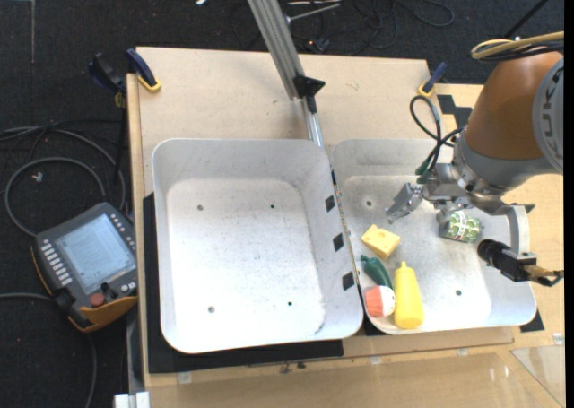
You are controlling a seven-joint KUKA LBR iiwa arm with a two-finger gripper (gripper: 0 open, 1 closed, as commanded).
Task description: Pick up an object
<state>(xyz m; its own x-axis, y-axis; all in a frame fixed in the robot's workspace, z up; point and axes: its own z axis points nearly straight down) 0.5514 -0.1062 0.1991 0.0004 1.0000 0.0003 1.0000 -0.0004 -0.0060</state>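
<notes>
Several small objects lie in the right bin (359,157). A yellow cheese wedge (380,241) sits left of centre. Nearer the front are a yellow bottle (408,296) and, beside it, a red and white piece with a green top (377,294). A green patterned object (461,225) lies toward the right, just under the wrist. My gripper (425,204) hangs low over the bin's back half, between the cheese wedge and the green object. I cannot tell whether it touches the green object.
The left bin (170,164) stands beside the right one, sharing a raised middle rim. A metal pole (273,25) slants over the bench's back. A teach pendant (85,258) lies on the floor at left. Cables loop from the arm (511,119).
</notes>
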